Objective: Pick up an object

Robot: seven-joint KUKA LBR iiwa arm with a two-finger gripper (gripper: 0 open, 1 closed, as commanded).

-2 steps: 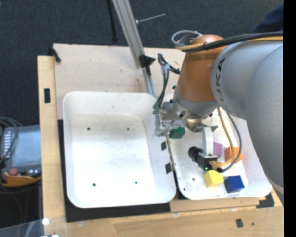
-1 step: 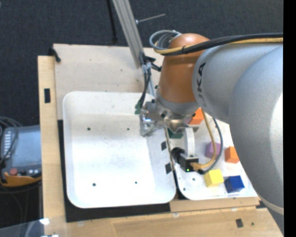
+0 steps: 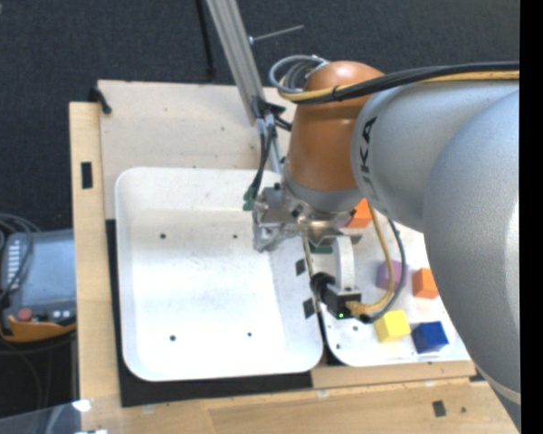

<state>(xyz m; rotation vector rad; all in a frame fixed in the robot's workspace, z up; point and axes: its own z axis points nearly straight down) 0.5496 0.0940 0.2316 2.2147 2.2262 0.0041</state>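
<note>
My gripper [image 3: 268, 231] hangs low over the right rim of the left white bin [image 3: 190, 287], under the orange wrist band. Nothing is seen held in it. In the right bin [image 3: 362, 353] lie a yellow block [image 3: 392, 325], a blue block [image 3: 429, 335], an orange block [image 3: 424, 283] and a purple piece [image 3: 390, 272], all to the gripper's right and nearer the front. Another orange piece [image 3: 361, 212] peeks out from under the wrist. The arm hides most of the right bin.
A slanted metal rail [image 3: 233, 39] rises from the back of the bench, close to the wrist. The wooden bench top [image 3: 163, 125] frames both bins. A grey device [image 3: 41, 274] with cables sits off the bench at the left.
</note>
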